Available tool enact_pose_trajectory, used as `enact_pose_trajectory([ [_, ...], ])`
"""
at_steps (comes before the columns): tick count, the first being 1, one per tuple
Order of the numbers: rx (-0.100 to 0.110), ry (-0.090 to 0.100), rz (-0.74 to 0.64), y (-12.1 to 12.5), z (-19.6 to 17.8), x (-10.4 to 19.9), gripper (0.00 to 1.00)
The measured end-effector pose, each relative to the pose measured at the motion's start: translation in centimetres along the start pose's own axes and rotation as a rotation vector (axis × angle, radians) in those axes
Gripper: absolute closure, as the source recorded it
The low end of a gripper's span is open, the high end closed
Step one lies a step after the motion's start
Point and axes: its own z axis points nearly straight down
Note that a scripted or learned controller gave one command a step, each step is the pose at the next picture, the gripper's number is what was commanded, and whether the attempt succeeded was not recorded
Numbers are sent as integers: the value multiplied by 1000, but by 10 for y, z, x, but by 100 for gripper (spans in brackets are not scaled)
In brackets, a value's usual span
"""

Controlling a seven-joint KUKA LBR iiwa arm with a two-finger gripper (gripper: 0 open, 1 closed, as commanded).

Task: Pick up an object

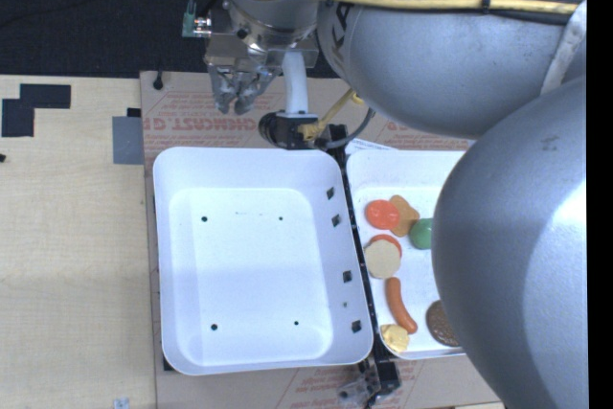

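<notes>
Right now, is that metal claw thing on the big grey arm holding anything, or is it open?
Two-finger metal gripper: above the board behind the left white bin, nothing visible between its fingers; open or shut cannot be told.

Bright even light; soft shadow in left bin (182, 206); arm (450, 24) blurred.

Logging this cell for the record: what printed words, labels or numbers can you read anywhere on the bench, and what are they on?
Red print on the brown board above the left bin: upside down and mirrored, too blurred to read with confidence.
More red print on the same board below the bins, near the clamp: too small to read.
No readable text elsewhere.
</notes>
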Motion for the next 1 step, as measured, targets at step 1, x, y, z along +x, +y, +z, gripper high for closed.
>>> enact_pose_trajectory([
  [1,-5,3,3,-7,-96,-2,100],
])
